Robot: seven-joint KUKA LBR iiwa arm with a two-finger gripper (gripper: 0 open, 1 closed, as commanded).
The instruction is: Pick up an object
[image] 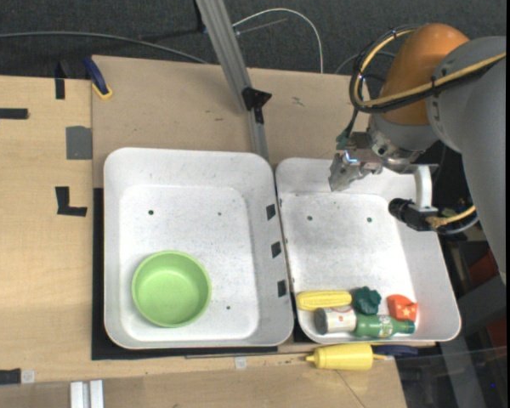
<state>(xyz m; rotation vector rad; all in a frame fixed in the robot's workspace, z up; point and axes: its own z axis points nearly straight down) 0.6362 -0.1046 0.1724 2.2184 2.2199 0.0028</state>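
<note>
My gripper [343,177] hangs over the far edge of the right bin [348,228], with nothing visible between its fingers. Along that bin's near edge lie a yellow corn cob [324,299], a dark green item [366,298], a red and orange item [401,308], a white can [333,320] and a green bottle [381,326]. A green bowl [171,288] sits in the near left corner of the left bin [187,185].
A yellow bottle [344,357] lies on the bench just outside the right bin's near edge. A slanted metal pole [229,49] rises behind the bins. Cables loop around the arm's wrist at the upper right.
</note>
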